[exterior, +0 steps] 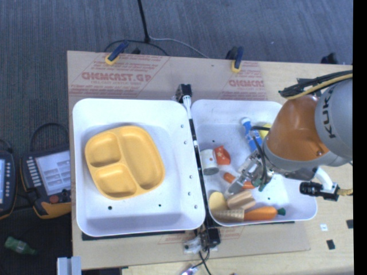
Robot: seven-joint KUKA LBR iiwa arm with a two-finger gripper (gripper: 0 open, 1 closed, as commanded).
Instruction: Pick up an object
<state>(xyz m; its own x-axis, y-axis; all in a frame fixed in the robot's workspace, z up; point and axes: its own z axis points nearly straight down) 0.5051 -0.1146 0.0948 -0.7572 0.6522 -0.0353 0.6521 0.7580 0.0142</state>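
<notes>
My gripper (pixel 250 175) hangs low in the right bin (pixel 229 110), under the orange wrist band. Its metal fingers sit over an orange piece (pixel 236 179) and just above a tan cylinder (pixel 240 199). Nothing shows clearly between the fingers. An orange carrot with a green end (pixel 261 213) and a tan cone-like piece (pixel 227 215) lie at the bin's front edge. A red and grey object (pixel 215 157) lies left of the gripper. A blue and white item (pixel 249 129) sticks out behind the wrist.
The left bin (pixel 92 216) holds a yellow divided plate (pixel 123 160). A black divider strip (pixel 194 139) runs between the bins. Clamps (pixel 235 61) grip the far edge of the board. A black fitting on the arm (pixel 316 189) overhangs the right bin's rim.
</notes>
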